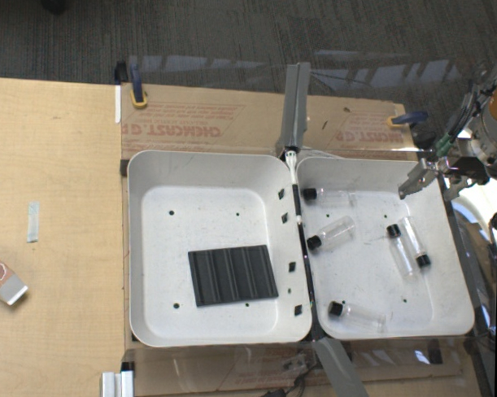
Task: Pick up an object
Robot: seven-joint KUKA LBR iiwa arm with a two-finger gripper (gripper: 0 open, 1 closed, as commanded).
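In the right bin (456, 319) lie several clear vials with black caps: one near the back left (328, 196), one at the left wall (332, 235), two close together at the right (405, 246), and one at the front (357, 315). A black ribbed slab (233, 274) lies flat in the left bin (151, 190). My gripper (428, 188) hangs over the right bin's back right corner, above the vials and apart from them. It is open, with nothing between its fingers.
A grey divider post (296, 106) rises between the bins at the back. Clamps (137, 92) hold the cardboard sheet (202, 123) behind the bins. On the wooden bench to the left lie a small red and white packet (1, 279) and a grey strip (33, 223).
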